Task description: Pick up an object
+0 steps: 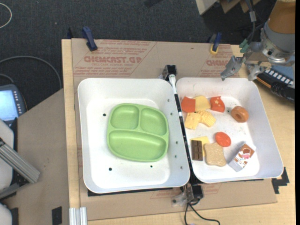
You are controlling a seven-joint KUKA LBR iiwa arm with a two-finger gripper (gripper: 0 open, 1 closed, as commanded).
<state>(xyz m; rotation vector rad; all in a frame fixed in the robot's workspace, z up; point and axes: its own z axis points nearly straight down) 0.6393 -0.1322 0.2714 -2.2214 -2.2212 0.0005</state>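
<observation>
The right bin (262, 125) holds several toy foods: an orange block (188, 104), a pale yellow cheese piece (202, 102), a red piece (217, 104), a brown donut (240, 114), a yellow crinkled piece (199, 120), a red tomato slice (222, 138), a chocolate bar (197, 150), a bread slice (215, 154) and a small carton (243, 157). My gripper (241, 71) hangs over the right bin's back rim, above and behind the food. Its fingers are spread open with nothing between them.
The left bin (91, 125) carries a green divided plate (138, 131). Both bins sit on a cardboard sheet (122, 55) held by blue clamps (89, 38). Cables and a black clip (169, 71) lie between the bins at the back.
</observation>
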